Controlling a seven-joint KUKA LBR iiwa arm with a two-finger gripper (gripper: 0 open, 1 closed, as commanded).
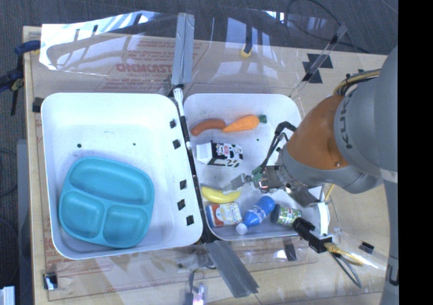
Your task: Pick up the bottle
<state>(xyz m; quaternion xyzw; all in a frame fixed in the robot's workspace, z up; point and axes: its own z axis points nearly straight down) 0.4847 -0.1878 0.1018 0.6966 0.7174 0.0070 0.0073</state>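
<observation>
1. Claw (260, 178) of mine hangs low over the right bin (287, 104); whether it is spread or pinched I cannot tell.
2. Bottle (256, 216), blue with a white cap, lies just at its 6 o'clock.
3. Banana (219, 195) lies at its 8 o'clock.

A wooden bench (81, 43) is seen from above, its top covered by clear plastic sheeting (223, 33) with red lettering showing through toward the far edge. Two shallow white bins are set side by side on it: the left bin (54, 121) lies toward the bench's left edge, and the right bin (284, 104) is placed just beside it, their inner walls touching along the middle.
</observation>
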